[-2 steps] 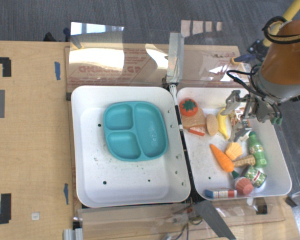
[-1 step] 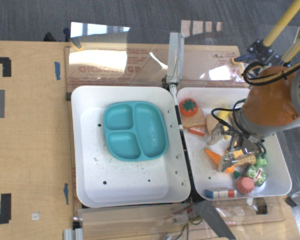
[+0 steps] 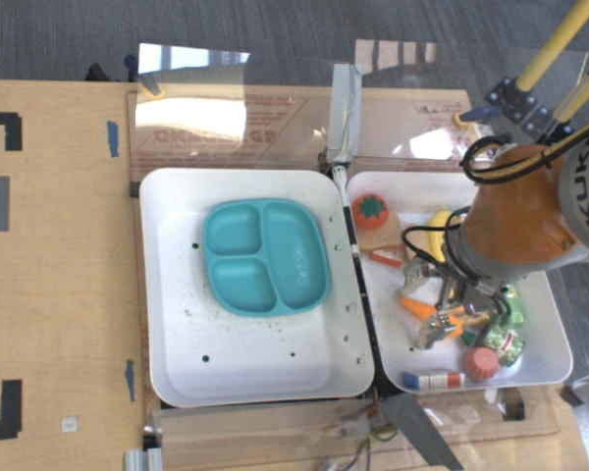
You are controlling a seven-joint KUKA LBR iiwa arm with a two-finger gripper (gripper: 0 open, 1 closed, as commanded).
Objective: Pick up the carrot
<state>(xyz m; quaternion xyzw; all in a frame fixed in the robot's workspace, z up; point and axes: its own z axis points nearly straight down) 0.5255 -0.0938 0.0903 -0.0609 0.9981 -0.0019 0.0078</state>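
Gripper (image 3: 442,324) down by the carrot (image 3: 419,308)

You can't tell its grip; crowded toys could make it grab wrong.

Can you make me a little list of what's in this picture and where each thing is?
left bin: teal divided plate
right bin: carrot, tomato toy, pink round toy, marker-like stick, other small toys
robot arm: reaching in over the right bin
hand: down low beside the carrot
carrot: lying in the bin, orange, not seen between the fingers
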